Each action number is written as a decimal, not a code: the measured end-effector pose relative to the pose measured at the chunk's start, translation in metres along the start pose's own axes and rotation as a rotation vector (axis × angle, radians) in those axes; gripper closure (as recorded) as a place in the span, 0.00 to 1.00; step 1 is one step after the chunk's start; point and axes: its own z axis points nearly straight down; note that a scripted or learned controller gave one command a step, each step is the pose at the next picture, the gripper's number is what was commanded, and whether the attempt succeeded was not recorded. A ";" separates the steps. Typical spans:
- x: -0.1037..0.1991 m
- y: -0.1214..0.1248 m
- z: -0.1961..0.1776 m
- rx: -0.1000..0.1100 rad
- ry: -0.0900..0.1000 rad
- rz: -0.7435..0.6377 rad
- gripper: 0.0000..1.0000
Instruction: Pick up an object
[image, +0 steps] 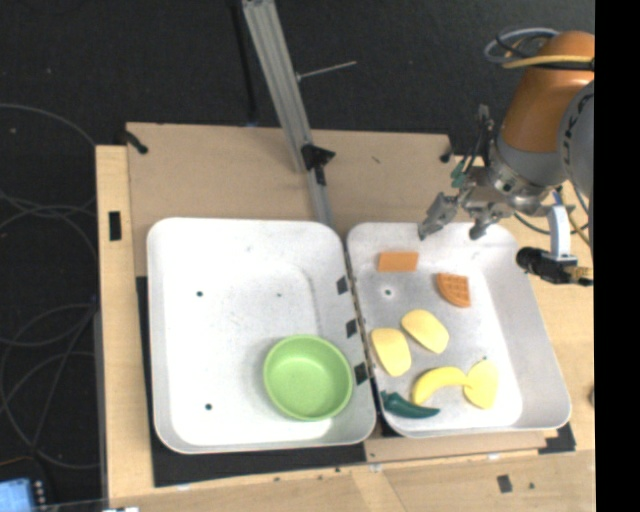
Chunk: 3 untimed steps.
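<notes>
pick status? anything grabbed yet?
Nothing grabbed. The gripper hangs open over the far edge of the right bin, nothing between its fingers. Orange block, waffle-like piece, yellow pieces, banana and green pepper all lie in that bin; the green bowl sits in the left bin. Descent, grasp and lift remain.

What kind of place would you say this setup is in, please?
Probably a robotics lab test bench, not a kitchen: a grey and orange arm reaches over two white bins, toy food like a banana fills one, and loose cables trail on the dark floor.
</notes>
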 end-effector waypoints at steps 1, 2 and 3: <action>0.000 0.000 0.000 0.001 -0.001 0.000 0.00; 0.008 -0.002 0.050 0.004 -0.001 0.001 0.00; -0.001 -0.009 0.105 0.002 -0.002 0.004 0.00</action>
